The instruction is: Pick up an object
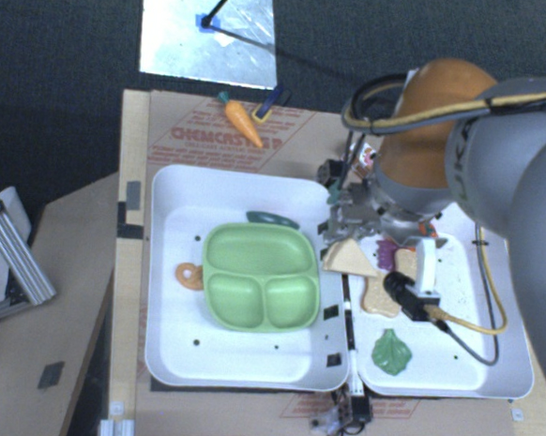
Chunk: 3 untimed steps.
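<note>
A: Wedge of tan toy food, lying at the left edge of the right bin, right by the divide between the 2 bins. That looks like the thing to go for.

B: Where is it from the gripper?

A: Directly below it, toward the near side of the view. The wedge's point faces up toward the gripper and its long edge runs roughly across the bin.

B: Are the fingers spread or pressed together?

A: I cannot tell; the wrist hardware hides them. Nothing can be seen pinched there.

B: What crowds it?

A: A purple piece just to its right, a pale cookie shape below that, and a green leaf further toward the near rim. A white clip and black cable hang across the same patch.

B: And the other side?

A: The left bin carries a green divided tray and a small orange ring. A carrot sits on the worktop behind, well apart.

B: Surface?

A: Flat white bin floor. My judgement: the bin wall at the wedge's left leaves little room there.
</note>
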Motion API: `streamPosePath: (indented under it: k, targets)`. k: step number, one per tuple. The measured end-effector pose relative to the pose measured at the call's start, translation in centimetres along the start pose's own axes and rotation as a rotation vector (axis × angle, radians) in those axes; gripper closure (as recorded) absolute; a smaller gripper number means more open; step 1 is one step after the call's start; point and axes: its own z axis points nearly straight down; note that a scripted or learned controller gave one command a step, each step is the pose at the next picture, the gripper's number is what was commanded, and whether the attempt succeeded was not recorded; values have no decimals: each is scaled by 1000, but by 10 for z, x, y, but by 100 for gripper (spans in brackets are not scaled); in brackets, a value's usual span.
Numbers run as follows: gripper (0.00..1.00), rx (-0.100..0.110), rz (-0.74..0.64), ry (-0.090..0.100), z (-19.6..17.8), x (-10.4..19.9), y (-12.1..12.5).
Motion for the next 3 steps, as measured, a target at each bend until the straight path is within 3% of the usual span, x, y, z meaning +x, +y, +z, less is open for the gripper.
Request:
streamPosePath:
  k: [1, 2, 3]
  targets:
    - [100, 2, 3, -2, 0, 18, 1]
    - [100, 2, 9, -4, 11, 9, 16]
    - [100, 4, 9, -3, 17, 11, 8]
